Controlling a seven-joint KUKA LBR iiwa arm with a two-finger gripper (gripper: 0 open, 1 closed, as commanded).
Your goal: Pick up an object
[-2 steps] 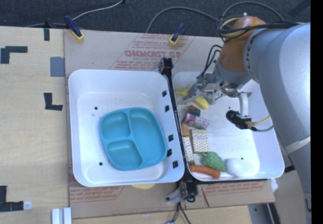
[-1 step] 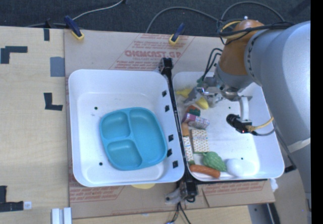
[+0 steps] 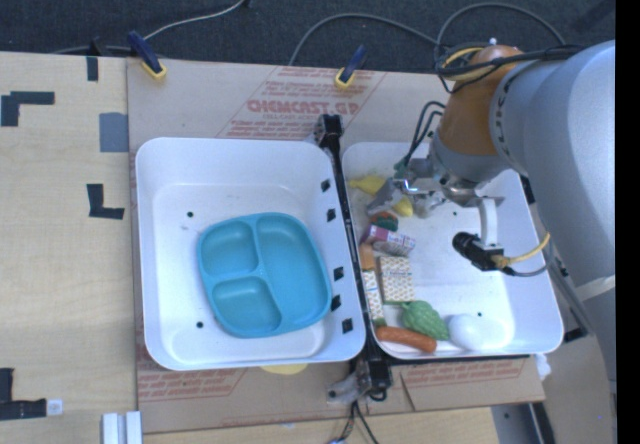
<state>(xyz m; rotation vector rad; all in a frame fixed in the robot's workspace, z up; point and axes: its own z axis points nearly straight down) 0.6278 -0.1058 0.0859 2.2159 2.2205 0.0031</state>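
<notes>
Right bin (image 3: 520,317): arm (image 3: 560,112) hides jaws (image 3: 400,194), grip unclear.

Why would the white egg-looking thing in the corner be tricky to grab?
The white egg-shaped thing looks smooth and rounded, so the fingers may slip off it. Its round shape also suggests it could roll if nudged. It lies near the bin's front corner beside the carrot, so the wall would probably stop it from rolling far.

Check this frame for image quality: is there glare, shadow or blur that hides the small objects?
Camera view: even lighting; the white right bin looks bright, nearly swallowing a white object. The arm looms large and soft-edged, shading the items beneath the claw. The blue tray reads clearly.
</notes>
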